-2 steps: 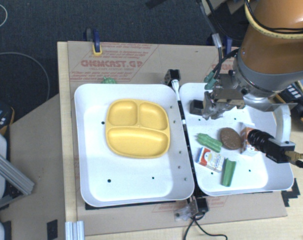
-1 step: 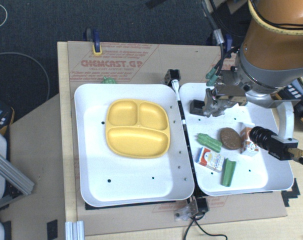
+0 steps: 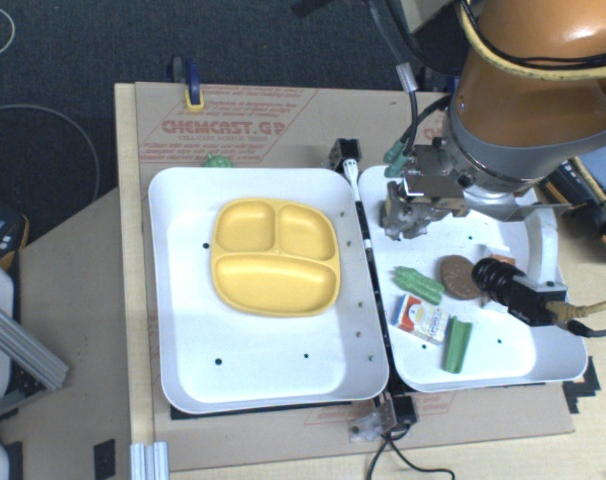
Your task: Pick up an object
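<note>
The tool (image 3: 405,218) is hanging over the upper left corner of the right bin (image 3: 503,373), right of centre in the frame, just beside the rim that is meeting the left bin (image 3: 183,298). The grey and orange arm (image 3: 533,78) is reaching down to it from the upper right. Whether the tool is released or clenched cannot be told from this slant.

The things to pick are all lying lower in the frame than the tool, in the lower half of the right bin. A green pod-shaped piece (image 3: 418,282) is lying nearest, directly below the tool and apart from it, tilted down to the right. A brown round piece (image 3: 457,277) is sitting just beside the pod on its right. A small printed packet (image 3: 423,319) is lying just below the pod, seeming to touch it, and a green stick (image 3: 457,344) is lying at the packet's right edge, nearly upright in the frame and farthest from the tool.

In the left bin, a yellow divided plate (image 3: 276,258) is resting in the upper middle, well apart from the tool. Both bins are sitting on the brown worktop (image 3: 133,148).
</note>
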Robot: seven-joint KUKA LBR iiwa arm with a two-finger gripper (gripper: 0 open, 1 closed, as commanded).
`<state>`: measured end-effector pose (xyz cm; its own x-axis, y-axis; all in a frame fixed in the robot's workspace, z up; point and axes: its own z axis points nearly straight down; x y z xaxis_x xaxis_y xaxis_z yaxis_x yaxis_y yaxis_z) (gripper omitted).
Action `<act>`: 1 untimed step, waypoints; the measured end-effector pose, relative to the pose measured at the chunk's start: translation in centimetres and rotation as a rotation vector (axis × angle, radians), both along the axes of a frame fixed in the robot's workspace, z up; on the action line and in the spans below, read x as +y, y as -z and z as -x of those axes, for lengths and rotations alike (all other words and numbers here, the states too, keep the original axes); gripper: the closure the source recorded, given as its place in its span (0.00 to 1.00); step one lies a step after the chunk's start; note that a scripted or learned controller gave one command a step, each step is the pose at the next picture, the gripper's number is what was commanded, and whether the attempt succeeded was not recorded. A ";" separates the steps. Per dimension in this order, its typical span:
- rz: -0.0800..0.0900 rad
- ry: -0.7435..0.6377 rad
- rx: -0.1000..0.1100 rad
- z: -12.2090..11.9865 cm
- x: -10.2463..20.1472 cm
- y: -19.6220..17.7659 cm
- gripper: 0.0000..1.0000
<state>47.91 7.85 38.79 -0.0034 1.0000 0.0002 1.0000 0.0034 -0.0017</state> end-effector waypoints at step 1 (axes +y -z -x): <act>0.000 0.005 -0.007 -0.1 -1.2 -2.5 1.00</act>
